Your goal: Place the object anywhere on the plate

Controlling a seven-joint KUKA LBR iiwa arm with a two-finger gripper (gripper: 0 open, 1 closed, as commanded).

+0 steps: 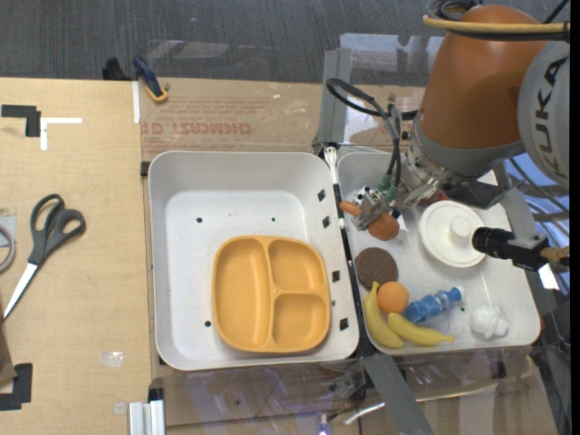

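end effector (373, 208) just above small brown-orange rounded object (384, 227).

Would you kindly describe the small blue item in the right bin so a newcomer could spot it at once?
Start at the right white bin and go to its near edge, where two bananas lie beside an orange. Just right of the orange lies a small blue bottle, tipped on its side. It is the one blue thing among its yellow, orange and white neighbours.
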